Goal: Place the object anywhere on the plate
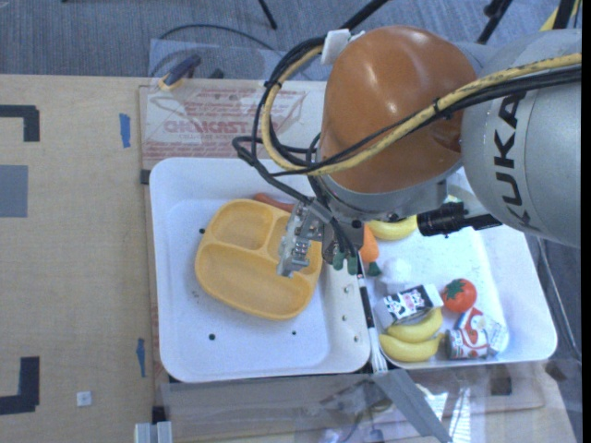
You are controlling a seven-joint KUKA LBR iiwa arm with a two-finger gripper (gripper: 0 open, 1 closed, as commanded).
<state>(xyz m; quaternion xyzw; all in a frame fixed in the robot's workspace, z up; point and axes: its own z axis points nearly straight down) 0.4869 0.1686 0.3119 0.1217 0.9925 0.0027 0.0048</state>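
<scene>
Arm reaching leftward, claw (297,244) pointing down over yellow plate (242,266), claw opening unclear

The arm (517,146) is silver-grey with black "KU" lettering on its casing and a large glossy orange dome at the wrist. Black and yellow cables loop across the dome. A black fitting juts from the side, and the gripper (297,247) is small, metallic grey.
</scene>
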